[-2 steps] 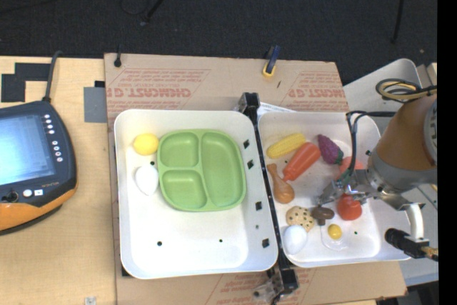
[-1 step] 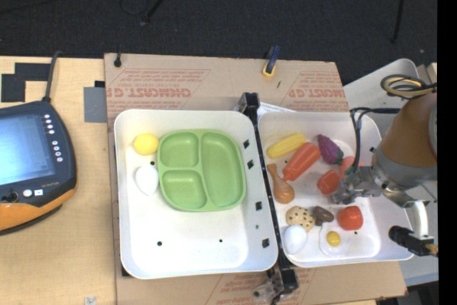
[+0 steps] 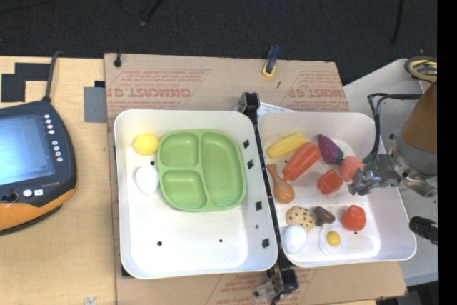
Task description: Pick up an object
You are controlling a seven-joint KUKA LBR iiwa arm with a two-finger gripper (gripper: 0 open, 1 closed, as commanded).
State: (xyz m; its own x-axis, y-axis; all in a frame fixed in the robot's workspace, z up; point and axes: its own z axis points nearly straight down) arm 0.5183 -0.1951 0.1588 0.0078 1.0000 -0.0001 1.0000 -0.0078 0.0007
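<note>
Your end effector (image 3: 359, 184) sits low over the right bin (image 3: 389, 243), near its right wall, just beside a pink toy piece (image 3: 348, 166) and a red one (image 3: 330, 181). From this slanted view you cannot tell whether it is released or clenched, and nothing shows clearly between its tips. The carrot (image 3: 301, 161), yellow corn (image 3: 285, 146) and purple piece (image 3: 329, 148) lie toward the bin's far side; the cookie (image 3: 300, 217), white egg (image 3: 294, 238) and strawberry (image 3: 353, 217) lie nearer. In the left bin (image 3: 186, 253) on the desk, a green divided plate (image 3: 200, 170) rests beside a lemon (image 3: 145, 144).
</note>
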